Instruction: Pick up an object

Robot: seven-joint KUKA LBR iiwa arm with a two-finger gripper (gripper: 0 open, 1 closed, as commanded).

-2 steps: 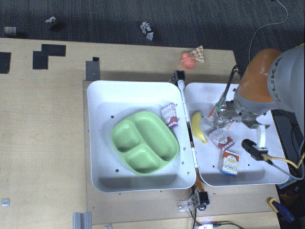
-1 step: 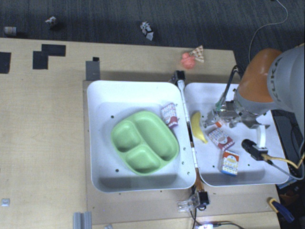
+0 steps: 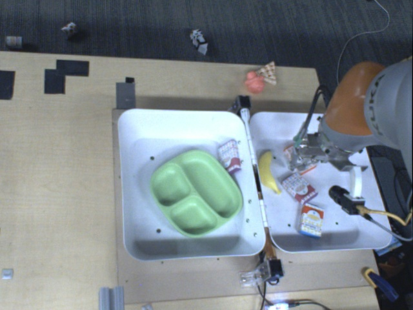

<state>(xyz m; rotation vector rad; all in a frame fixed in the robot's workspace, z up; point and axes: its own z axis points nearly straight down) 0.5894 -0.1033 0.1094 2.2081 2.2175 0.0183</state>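
Pincer [image 3: 302, 152] hovering low in the right bin [image 3: 284, 234], grip state unclear, packet [image 3: 299, 186] lying just below it, banana [image 3: 268, 172] sitting to its left

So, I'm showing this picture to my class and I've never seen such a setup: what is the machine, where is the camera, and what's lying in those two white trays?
One camera looks down at a slant on a wooden bench. The grey machine with the orange band is a robot arm reaching in from the right; its gripper hangs low over the right bin. That bin has a banana, small packets and a little carton. The left bin holds a green divided plate and another packet. Whether anything is gripped is unclear.
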